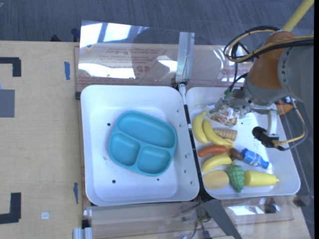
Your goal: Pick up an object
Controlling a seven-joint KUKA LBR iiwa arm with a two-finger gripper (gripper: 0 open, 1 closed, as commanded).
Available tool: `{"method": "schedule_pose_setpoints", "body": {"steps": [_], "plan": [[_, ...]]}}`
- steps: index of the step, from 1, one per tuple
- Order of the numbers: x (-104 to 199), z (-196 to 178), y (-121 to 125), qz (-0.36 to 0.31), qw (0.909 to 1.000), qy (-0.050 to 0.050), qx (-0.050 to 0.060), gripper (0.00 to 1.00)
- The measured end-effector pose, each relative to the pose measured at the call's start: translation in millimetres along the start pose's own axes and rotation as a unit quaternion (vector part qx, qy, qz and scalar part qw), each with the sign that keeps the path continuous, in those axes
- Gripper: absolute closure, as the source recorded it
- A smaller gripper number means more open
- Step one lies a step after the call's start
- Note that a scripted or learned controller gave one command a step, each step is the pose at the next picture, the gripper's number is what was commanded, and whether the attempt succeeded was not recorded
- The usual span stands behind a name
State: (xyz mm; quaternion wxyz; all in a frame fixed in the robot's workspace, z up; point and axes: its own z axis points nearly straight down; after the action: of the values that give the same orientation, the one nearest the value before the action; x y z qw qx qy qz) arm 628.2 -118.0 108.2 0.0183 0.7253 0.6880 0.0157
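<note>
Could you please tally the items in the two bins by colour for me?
Yellow: 5 (bananas; lemon-like fruit; corn-like piece)
Orange-red: 1 (sausage)
Green: 1 (bumpy fruit)
Blue: 2 (tray, small bottle)
Tan or mixed: 2 (cone, packet under the gripper)
Total: 11

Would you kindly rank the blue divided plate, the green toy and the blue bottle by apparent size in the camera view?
1. Blue divided plate, by far the largest.
2. Green toy.
3. Blue bottle, though it looks close to the green toy.
</note>
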Motion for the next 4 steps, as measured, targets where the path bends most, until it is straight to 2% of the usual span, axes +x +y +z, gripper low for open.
{"method": "schedule_pose_setpoints", "body": {"steps": [1, 2, 3, 4], "plan": [[57, -85, -22, 0.01, 0.9998, 0.002, 0.017, 0.0], [14, -12, -1, 0.029, 0.9995, 0.0, 0.011, 0.0], [0, -3, -4, 0.019, 0.9998, 0.004, 0.001, 0.0], [37, -79, 23, -0.137, 0.9904, 0.003, 0.019, 0.0]]}}
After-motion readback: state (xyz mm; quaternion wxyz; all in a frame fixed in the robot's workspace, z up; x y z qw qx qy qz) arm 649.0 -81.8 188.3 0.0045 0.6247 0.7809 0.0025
